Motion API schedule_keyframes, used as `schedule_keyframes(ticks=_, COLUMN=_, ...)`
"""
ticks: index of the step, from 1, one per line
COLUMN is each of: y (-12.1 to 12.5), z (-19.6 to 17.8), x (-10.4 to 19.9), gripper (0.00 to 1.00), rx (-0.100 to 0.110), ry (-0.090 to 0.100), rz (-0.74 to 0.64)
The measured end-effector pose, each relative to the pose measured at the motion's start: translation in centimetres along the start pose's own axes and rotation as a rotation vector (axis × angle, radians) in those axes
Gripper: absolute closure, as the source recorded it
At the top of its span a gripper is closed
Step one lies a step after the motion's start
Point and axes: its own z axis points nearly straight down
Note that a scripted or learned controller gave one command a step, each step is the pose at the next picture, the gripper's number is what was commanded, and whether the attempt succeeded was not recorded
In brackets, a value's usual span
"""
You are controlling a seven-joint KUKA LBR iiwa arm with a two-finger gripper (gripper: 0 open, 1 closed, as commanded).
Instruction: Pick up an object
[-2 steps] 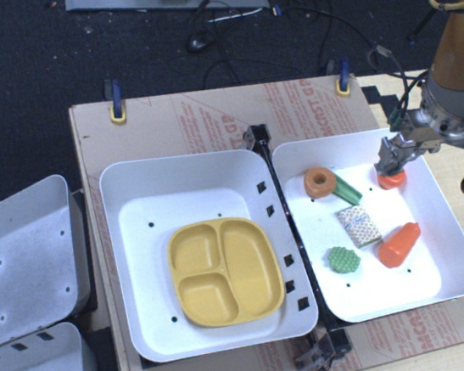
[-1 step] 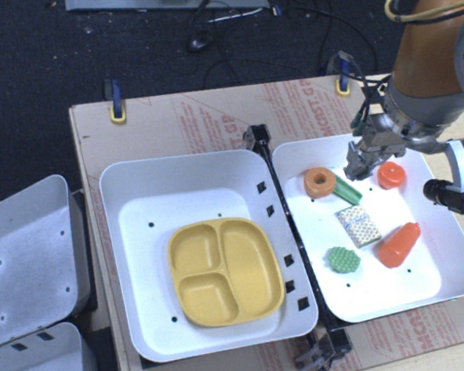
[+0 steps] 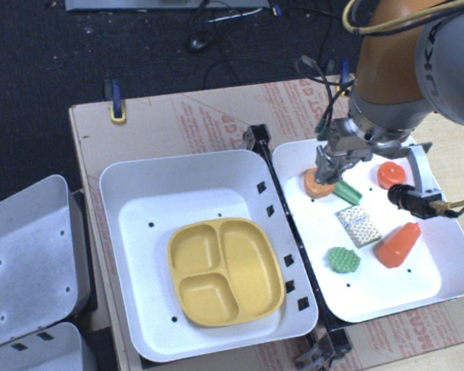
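My gripper (image 3: 328, 170) reaches down into the right bin (image 3: 451, 278), at its back left part. Its fingers sit right over a flat orange disc (image 3: 316, 186), next to a green bar (image 3: 346, 192). A white patterned block (image 3: 358, 225) lies in the middle of that bin. A round green knobbly object (image 3: 343, 259) lies in front of it. An orange-red cone shape (image 3: 399, 244) rests to the right, and a small red ball (image 3: 390, 173) sits near the back right.
The left bin (image 3: 136, 237) holds a yellow divided plate (image 3: 225, 270). A black divider (image 3: 285, 224) runs between the bins. A black cable plug (image 3: 410, 201) hangs over the right bin from the arm. Grey trays (image 3: 19, 253) lie off the bench at left.
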Motion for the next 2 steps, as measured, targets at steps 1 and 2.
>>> schedule_keyframes(ticks=1, y=1.9, z=-0.6, x=5.9, gripper=1.00, rx=-0.005, ry=0.000, rz=-0.002)
schedule_keyframes(ticks=2, y=3.3, z=0.7, x=11.7, gripper=1.00, rx=-0.003, ry=0.000, rz=-0.001)
